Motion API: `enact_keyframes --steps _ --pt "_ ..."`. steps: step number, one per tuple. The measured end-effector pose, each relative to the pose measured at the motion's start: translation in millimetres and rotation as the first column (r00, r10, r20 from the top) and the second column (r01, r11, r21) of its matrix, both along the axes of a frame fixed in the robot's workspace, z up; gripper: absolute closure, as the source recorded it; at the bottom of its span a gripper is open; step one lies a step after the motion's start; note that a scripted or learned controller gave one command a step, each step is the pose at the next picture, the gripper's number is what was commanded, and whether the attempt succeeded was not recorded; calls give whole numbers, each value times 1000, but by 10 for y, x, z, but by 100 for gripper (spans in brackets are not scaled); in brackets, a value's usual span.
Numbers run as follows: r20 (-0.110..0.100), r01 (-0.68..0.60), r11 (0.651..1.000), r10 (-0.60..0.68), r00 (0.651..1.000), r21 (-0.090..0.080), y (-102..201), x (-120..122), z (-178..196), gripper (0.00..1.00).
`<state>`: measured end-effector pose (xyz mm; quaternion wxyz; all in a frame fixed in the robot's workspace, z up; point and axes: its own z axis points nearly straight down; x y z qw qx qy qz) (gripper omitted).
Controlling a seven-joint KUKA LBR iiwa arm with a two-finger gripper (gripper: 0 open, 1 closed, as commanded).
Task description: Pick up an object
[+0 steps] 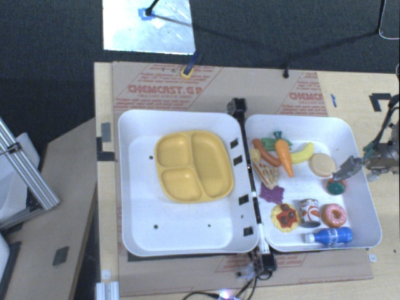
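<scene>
The right bin (359,199) holds several toy foods: a carrot (284,155), a banana (304,153), a hot dog (266,155), a round tan bun (322,165), a small pizza (285,217), a can (308,210), a pink donut (334,215) and a blue bottle (328,236). My gripper (347,167) comes in from the right edge and sits low over the bin's right side, just right of the bun. A small red and green piece (337,185) lies right below its tip. Nothing shows held in it.
The left bin (134,186) carries a yellow divided plate (192,166). A black hinge strip (245,167) runs between the bins. A waffle slice (269,175) and a purple piece (272,194) lie near the right bin's left wall. A shiny metal sheet (150,17) lies beyond the bench.
</scene>
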<state>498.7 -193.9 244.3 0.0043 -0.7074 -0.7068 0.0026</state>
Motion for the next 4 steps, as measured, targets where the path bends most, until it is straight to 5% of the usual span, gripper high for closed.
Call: enact_keyframes --steps 1,4 --pt "12 -4 1000 4 1000 -3 5 26 61 0" --pt "18 -2 1000 2 1000 0 94 52 -1319 0"
